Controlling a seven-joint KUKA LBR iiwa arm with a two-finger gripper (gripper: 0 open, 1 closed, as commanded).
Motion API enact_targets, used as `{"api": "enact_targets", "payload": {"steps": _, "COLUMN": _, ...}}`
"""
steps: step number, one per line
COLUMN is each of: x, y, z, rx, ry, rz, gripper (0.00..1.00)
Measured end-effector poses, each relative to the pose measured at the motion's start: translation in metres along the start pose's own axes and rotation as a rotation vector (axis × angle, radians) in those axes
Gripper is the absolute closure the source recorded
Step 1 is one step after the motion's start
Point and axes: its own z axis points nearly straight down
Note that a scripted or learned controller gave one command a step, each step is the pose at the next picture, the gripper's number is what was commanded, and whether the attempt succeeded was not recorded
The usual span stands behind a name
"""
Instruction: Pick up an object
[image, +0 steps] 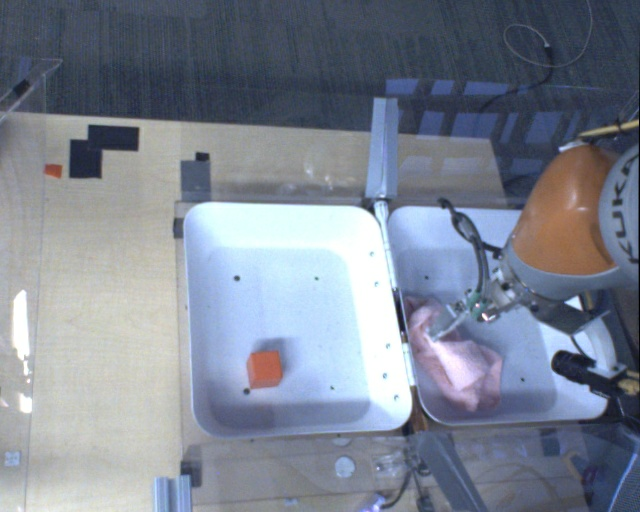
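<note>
Far left of the claw, on the pale wooden bench top (100, 300): a small orange square marker (53, 171) and a black stepped patch of tape (100, 148), both well away from the bins.

Left white shallow plastic bin (290, 235), well left of the claw: holds one small orange foam-like cube (265, 369), sitting flat on the bin floor near the front-left part, apart from all walls. Cube is far from the claw, across the divider.

Grey metal upright post (384, 150) stands between the two bins at their back edge, up-left of the claw.

Right white shallow plastic bin (430, 245): a pink crumpled soft cloth (455, 365) lies in its front-left part, against the wall next to the left bin. The claw (468, 306) is down inside this bin, right at the upper edge of the cloth, touching or just above it; can't tell which. Cloth sits directly below and slightly left of the claw tip. Claw fingers too small and blurred to read, so can't tell whether released, clenched or gripping cloth.

Right of the claw: grey arm with its large orange band (560, 215), reaching in over the bin's right side. Black cable (470, 232) loops just above the claw.
</note>
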Motion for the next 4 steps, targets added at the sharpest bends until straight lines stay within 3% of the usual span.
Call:
{"api": "enact_targets", "payload": {"steps": 1, "x": -0.044, "y": -0.009, "z": 0.067, "rx": 0.001, "ry": 0.0, "rz": -0.024, "gripper": 0.0}}
{"api": "enact_targets", "payload": {"steps": 2, "x": -0.076, "y": 0.053, "z": 0.091, "rx": -0.014, "ry": -0.006, "rz": 0.15, "gripper": 0.0}}
{"api": "enact_targets", "payload": {"steps": 3, "x": -0.049, "y": -0.006, "z": 0.091, "rx": -0.017, "ry": -0.01, "rz": 0.095, "gripper": 0.0}}
{"api": "enact_targets", "payload": {"steps": 4, "x": -0.06, "y": 0.05, "z": 0.091, "rx": -0.015, "ry": -0.009, "rz": 0.163, "gripper": 0.0}}
